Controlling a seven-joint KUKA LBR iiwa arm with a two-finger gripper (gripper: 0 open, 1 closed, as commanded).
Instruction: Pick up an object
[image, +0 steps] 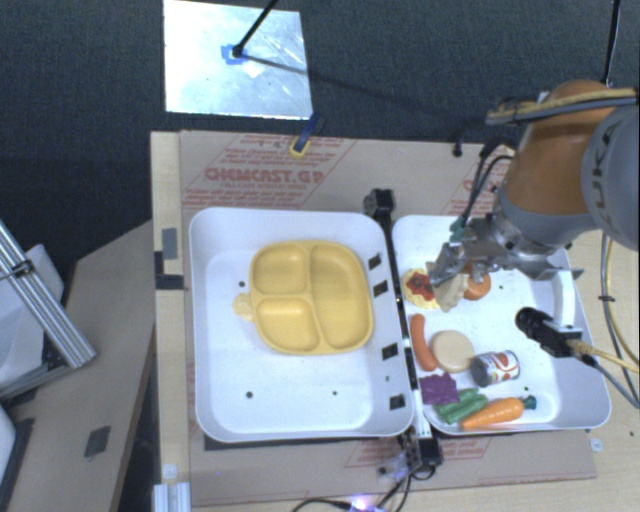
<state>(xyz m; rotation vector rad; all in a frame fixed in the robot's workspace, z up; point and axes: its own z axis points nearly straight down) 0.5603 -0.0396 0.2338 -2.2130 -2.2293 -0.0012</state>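
- Two shallow white bins sat side by side on the table (250, 165), seen from one camera above, looking down at a slant.
- Left bin (215, 400): a yellow divided plate (305, 297) lay flat near its middle, away from the clutter.
- Right bin (580, 395): toy foods were crowded along its left side, so any pick would probably start there. Among them were an orange sausage (422, 341), a round tan disc (452, 349), a small can (497, 367) on its side, a purple piece (438, 388), a green piece (460, 408) and a carrot (492, 411).
- The grey and orange arm reached in from the right, its hand (455, 272) low over a small pile (440, 288) of red, pale and orange items at the bin's upper left, seemingly touching it.
- I could not tell how far the hand was open, or whether it held anything.
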